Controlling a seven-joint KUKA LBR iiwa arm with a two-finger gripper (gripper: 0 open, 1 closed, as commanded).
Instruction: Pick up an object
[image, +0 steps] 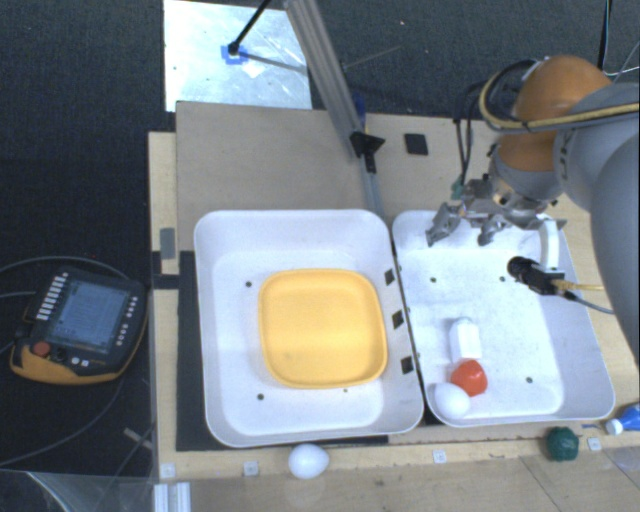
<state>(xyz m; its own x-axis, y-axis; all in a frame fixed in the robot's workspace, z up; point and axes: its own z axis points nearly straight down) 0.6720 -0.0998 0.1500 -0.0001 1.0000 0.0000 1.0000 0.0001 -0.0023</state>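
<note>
The gripper (466, 228) hangs over the back edge of the right bin (583, 345), fingers spread apart with nothing between them, so it's open and carrying nothing, and I can't tell if the tips actually touch the bin floor or just hover above it. The stuff to grab is all at the near end of that same bin, well away from the fingers: a white block (463, 338), a red ball (468, 377) right in front of it and touching or nearly so, and a white egg (451, 401) tucked in the front-left corner. The left bin (225, 300) has a yellow plate (323, 327) sitting in the middle. Another white egg-shaped thing (308, 461) lies on the bench outside the bins, and a dark green ball (561, 443) sits near the right bin's front corner. The arm's upper part is cut off at the right edge.
</note>
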